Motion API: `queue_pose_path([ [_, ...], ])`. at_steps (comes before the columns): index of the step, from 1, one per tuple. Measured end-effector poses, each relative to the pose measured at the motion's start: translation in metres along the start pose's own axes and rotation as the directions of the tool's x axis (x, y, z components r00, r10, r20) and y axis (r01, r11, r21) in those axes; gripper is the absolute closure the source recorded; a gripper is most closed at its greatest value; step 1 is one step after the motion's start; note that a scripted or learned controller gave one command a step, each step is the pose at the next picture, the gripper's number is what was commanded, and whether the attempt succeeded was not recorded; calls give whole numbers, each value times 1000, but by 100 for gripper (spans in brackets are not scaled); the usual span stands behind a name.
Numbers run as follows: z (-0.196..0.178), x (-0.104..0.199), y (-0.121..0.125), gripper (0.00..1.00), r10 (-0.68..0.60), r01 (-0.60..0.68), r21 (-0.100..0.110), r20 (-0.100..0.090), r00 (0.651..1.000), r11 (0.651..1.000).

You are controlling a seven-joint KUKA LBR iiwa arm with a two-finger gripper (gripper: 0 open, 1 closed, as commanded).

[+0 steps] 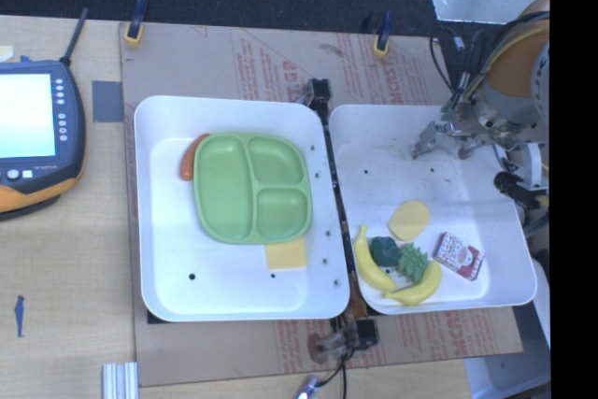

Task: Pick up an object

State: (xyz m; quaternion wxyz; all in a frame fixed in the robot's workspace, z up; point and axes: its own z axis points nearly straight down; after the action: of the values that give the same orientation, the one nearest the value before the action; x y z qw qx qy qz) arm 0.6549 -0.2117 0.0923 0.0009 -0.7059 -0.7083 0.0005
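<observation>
While the gripper [439,143] hangs at the upper right of the frame, over the top of the right bin [374,131], its two fingers look spread apart with nothing between them. A miss seems the main risk: the pickable things sit bunched at the lower part of that bin, so a descent from here would likely close on bare white floor, and a clumsy reach into the cluster could shove pieces against each other or the wall. Below and slightly left of the gripper, well apart from it, lies a pale yellow round piece [409,220]; further down are a banana [374,271] curled around a green broccoli [397,255], and a small red carton [459,255]. Across in the left bin [159,201] rest a green divided plate [252,187] and a yellow square [286,256].
</observation>
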Motion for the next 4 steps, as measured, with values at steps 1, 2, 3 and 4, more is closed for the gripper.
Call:
queue_pose_path([
  [1, -83, 65, -55, 0, -2, 2, 0, 0, 1000, 1000],
  [2, 1, 90, -104, 0, -1, 1, 3, 1, 1000, 1000],
  [3, -9, 89, -104, 100, -5, 5, 5, 3, 1000, 1000],
  [4, -100, 140, -73, 100, -1, 1, 0, 0, 1000, 1000],
])
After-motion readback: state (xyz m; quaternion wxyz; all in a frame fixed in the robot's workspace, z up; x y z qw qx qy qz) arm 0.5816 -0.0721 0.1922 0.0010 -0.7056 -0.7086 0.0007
